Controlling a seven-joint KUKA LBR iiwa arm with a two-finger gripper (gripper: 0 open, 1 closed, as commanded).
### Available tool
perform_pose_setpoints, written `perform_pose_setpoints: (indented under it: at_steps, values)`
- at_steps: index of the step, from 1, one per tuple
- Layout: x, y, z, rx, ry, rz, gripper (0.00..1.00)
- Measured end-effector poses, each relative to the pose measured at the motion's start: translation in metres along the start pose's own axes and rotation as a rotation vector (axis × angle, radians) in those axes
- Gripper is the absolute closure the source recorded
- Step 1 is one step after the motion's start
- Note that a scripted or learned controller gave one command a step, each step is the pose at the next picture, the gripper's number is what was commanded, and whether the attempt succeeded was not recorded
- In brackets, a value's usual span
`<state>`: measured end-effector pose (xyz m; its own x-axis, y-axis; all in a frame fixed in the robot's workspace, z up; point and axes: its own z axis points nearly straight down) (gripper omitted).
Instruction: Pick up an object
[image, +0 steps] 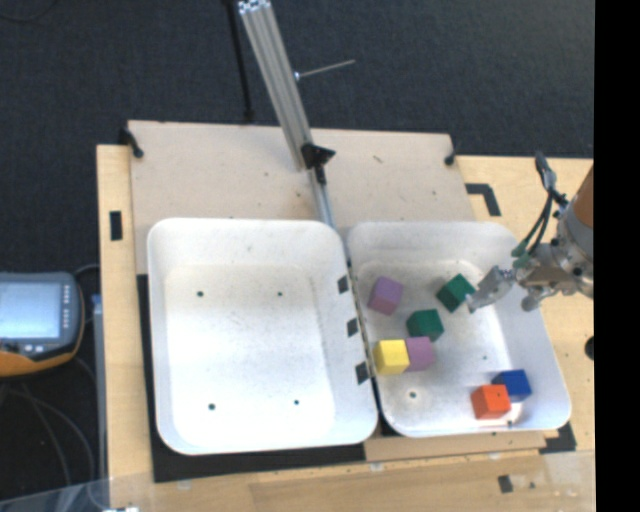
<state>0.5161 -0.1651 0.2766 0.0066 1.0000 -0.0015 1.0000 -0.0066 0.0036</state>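
**Closing in on the green block**

The gripper (487, 291) hangs over the right bin (440, 240), just beside a dark green block (457, 292). Whether the jaws are apart, I cannot tell. Approach step, I'd say; next comes centring over the block, then descending.

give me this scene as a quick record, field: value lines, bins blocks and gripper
bins: two white, side by side; left bin, right bin
blocks: all in right bin
purple blocks: one at upper left, one touching the yellow block
green blocks: one beside the gripper, one below it
near corner: orange block next to blue block
gripper: over right bin, by the upper green block
holding: nothing seen between fingers
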Motion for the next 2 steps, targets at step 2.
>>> perform_pose_setpoints:
  at_steps: [2]
  values:
    - [0.0489,0.0565,0.0054,0.003,0.000,-0.009,0.00]
